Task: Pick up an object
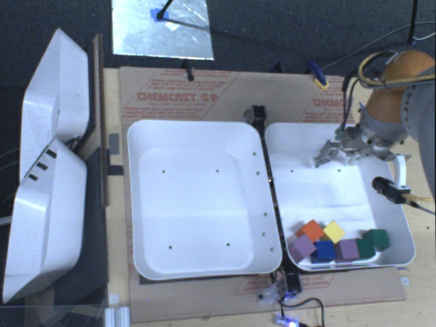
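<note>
We see the blocks [338, 241] bunched against the right bin's [293, 148] near rim: orange, yellow, two purple, blue and green, touching one another. The rest of that bin's floor lies bare between them and the gripper [328, 154], which hangs over the far half, well apart from the blocks, nothing between its fingers; open or closed, we cannot tell. The left bin [197, 196] sits just beside.

Small coloured blocks [338, 242] lie clustered, touching, against the right bin's [300, 148] near wall.
</note>
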`<act>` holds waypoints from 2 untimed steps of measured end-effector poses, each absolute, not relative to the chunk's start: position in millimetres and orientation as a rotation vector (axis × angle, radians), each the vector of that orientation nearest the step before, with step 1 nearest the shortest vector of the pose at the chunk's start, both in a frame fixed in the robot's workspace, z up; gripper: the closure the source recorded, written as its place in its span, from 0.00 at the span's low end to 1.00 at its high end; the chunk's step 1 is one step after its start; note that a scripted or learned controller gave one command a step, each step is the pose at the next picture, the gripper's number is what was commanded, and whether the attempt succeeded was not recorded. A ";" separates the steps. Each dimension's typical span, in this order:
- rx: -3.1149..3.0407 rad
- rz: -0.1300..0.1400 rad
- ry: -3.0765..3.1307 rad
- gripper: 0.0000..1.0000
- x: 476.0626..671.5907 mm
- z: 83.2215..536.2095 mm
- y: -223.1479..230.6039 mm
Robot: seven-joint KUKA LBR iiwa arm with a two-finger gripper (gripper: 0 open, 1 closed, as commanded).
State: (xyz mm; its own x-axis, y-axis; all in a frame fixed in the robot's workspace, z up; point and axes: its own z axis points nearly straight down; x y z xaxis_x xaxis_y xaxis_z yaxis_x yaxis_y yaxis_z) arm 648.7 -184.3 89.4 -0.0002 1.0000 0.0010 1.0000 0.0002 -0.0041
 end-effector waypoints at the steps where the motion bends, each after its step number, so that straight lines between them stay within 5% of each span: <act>1: -2.222 -0.002 -2.225 1.00 650.8 103.9 -184.7; 2: -2.224 -0.006 -2.226 1.00 652.9 167.5 -182.0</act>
